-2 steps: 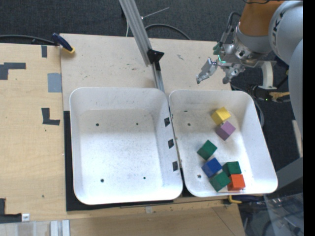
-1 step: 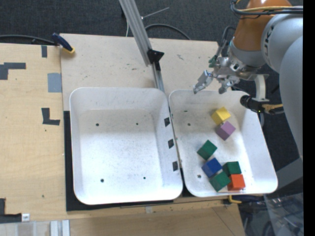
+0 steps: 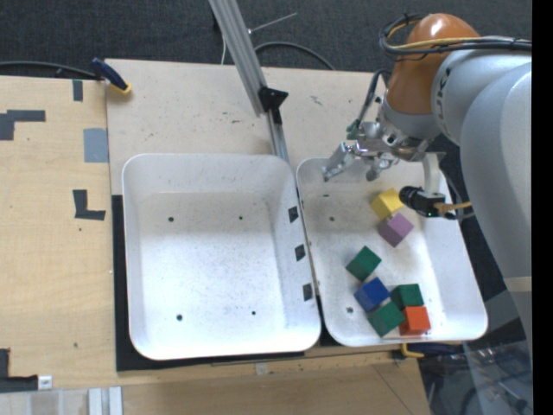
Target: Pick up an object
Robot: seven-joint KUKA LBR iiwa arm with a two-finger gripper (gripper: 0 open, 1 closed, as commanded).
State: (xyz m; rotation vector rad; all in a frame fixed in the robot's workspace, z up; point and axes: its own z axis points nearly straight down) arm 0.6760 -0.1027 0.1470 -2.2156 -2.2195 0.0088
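1. Nearest the camera, a cluster of blocks is seen in the near corner of the right bin [image 3: 449, 314]: an orange block [image 3: 416, 320], a dark green block [image 3: 386, 317], a second green block [image 3: 409, 296] and a blue block [image 3: 372, 293], packed together and touching.
2. Slightly farther in, another green block [image 3: 364, 263] is set just beside the blue one.
3. Beyond these, a purple block [image 3: 397, 229] and a yellow block [image 3: 387, 202] are found close together, apart from the cluster.
4. Over the bin's far rim, the gripper [image 3: 352, 169] is held above the bin, its fingers spread and nothing between them.
5. Alongside, the left bin [image 3: 138, 232] is shown speckled with dark marks.
6. Underneath, a pale wooden bench [image 3: 52, 258] bearing grey tape patches [image 3: 96, 145] is visible.
7. Farthest back, a slanted metal rail [image 3: 238, 37], loose cables [image 3: 294, 52] and dark flooring [image 3: 104, 15] are seen.
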